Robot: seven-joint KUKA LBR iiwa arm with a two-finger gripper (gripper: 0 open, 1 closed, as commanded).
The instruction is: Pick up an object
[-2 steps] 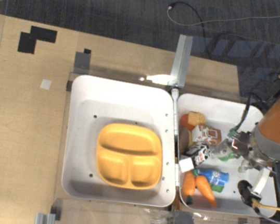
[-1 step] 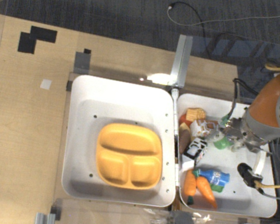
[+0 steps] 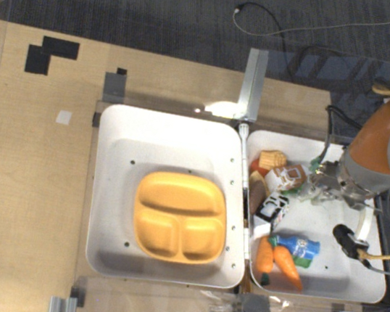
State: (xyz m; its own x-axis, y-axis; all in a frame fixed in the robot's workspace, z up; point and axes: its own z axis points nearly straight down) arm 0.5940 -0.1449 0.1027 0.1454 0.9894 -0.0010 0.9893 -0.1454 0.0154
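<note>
A grey robot arm with an orange band reaches into the right bin point(image 3: 351, 283) from the right. Its gripper point(image 3: 320, 187) hangs low near the bin's back, just beside a small brown packet point(image 3: 285, 177); whether it grips anything cannot be told. Nearer the front lie two toy carrots point(image 3: 278, 262) beside a blue packet point(image 3: 299, 247). The carrots look light, stiff and smooth, best pinched across the middle. The left bin point(image 3: 111, 197) holds a yellow divided tray point(image 3: 178, 214)

The wooden bench point(image 3: 21, 190) bears two white bins point(image 3: 177, 130).
</note>
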